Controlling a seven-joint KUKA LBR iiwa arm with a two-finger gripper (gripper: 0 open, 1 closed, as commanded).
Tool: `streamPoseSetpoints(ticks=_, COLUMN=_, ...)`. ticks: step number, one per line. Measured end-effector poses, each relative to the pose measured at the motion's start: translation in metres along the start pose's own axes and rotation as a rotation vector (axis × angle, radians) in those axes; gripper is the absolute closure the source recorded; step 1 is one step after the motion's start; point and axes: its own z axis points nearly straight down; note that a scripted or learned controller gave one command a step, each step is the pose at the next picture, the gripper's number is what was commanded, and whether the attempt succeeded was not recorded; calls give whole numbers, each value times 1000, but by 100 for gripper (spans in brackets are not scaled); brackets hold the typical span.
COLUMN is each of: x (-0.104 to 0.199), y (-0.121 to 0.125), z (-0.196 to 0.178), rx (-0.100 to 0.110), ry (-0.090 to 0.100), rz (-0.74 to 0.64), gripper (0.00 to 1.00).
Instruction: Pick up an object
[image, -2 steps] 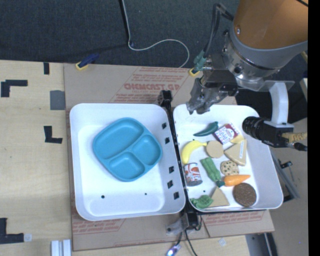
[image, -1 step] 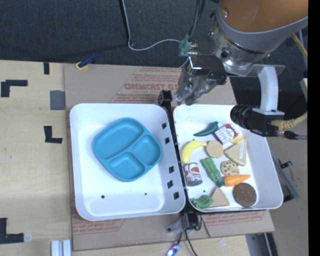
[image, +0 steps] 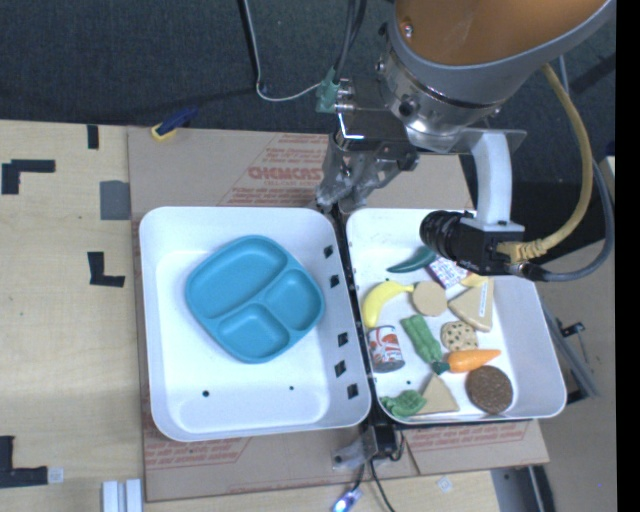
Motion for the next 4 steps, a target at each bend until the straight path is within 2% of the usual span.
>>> streamPoseSetpoints(ticks=1, x=49, y=0, z=42, rx=5, ry=-2, rz=-1, gripper=100)
streamPoseSetpoints(ticks=2, x=3, y=0, z=-3, rx=-5, ry=0, rz=7, gripper=100)
streamPoseSetpoints(ticks=3, x=60, y=0, z=0, rx=0, ry=0, rz=-2, gripper=100)
streamPoseSetpoints(ticks=4, x=59, y=0, z=-10, rx=1, ry=0, rz=-1, gripper=100)
